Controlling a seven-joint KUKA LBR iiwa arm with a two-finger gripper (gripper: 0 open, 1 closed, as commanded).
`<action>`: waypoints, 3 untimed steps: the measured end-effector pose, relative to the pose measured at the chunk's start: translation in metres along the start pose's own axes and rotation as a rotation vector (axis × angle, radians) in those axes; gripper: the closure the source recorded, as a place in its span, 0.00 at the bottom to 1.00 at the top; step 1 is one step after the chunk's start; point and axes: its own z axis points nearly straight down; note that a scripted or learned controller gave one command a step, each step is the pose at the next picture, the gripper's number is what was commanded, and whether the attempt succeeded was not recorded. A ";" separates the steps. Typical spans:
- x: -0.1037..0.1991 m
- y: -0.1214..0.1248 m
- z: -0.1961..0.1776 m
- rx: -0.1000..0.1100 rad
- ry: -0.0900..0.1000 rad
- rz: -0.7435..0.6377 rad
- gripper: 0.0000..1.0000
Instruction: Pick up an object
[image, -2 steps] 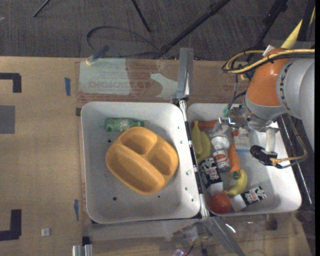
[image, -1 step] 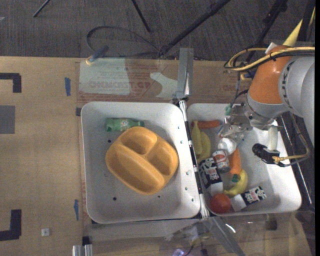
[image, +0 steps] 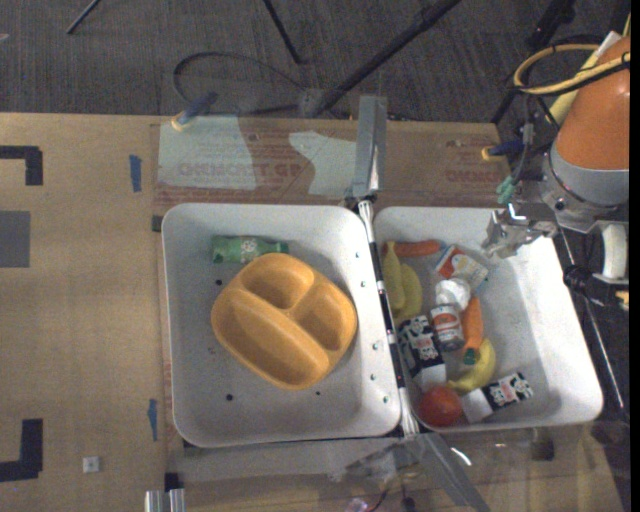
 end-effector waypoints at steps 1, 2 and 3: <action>-0.074 -0.024 -0.054 -0.002 -0.001 -0.157 1.00; -0.074 -0.023 -0.063 -0.001 -0.002 -0.157 1.00; -0.074 -0.023 -0.063 -0.001 -0.001 -0.157 0.00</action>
